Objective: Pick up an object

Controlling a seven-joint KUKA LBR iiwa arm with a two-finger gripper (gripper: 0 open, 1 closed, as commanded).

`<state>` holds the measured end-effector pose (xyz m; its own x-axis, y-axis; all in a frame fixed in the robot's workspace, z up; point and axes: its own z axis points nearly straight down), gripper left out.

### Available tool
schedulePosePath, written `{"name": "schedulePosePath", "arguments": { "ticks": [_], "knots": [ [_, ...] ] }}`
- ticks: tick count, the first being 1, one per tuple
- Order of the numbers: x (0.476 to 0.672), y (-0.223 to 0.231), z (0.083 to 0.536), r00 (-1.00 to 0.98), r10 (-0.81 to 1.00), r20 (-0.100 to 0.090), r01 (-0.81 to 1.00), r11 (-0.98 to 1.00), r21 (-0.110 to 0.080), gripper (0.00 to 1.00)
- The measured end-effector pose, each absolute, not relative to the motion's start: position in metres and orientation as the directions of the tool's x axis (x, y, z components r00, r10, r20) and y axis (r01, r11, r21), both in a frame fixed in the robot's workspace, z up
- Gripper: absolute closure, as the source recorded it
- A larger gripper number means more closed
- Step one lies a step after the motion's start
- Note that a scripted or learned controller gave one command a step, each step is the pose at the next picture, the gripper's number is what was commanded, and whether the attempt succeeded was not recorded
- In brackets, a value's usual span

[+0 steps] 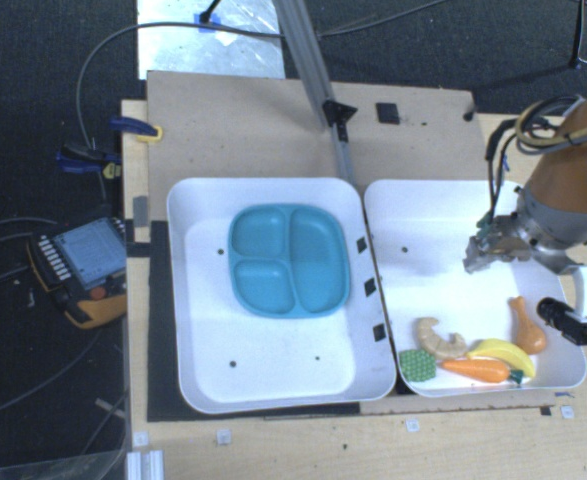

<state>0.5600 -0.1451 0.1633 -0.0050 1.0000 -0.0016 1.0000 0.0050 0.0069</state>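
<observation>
- Evidently the gripper (486, 252) hangs over the right bin (413, 218), above bare floor towards that bin's far right side; nothing shows in its grasp, and whether it is clenched or released I cannot tell.
- Candidates for picking lie bunched along the right bin's near edge: a banana (503, 351) touching a carrot (476, 370), a tan lumpy piece (441, 340), a green piece (419, 365) at the near left corner, and an orange gourd-shaped toy (526, 328).
- Likely the crowding makes a clean grasp harder, since neighbours touch.
- A blue divided plate (291, 260) sits in the left bin (203, 368), well apart from the arm.
</observation>
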Motion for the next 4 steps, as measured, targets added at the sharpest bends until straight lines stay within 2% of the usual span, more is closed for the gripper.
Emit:
{"name": "schedulePosePath", "arguments": {
  "ticks": [2, 4],
  "knots": [
    [0.566, -0.145, 0.260, -0.006, 1.000, -0.001, 1.000, 0.006, 0.005, 1.00],
    [0.548, -0.038, 0.234, -0.009, 1.000, 0.001, 1.000, 0.009, 0.001, 1.00]
  ]
}}
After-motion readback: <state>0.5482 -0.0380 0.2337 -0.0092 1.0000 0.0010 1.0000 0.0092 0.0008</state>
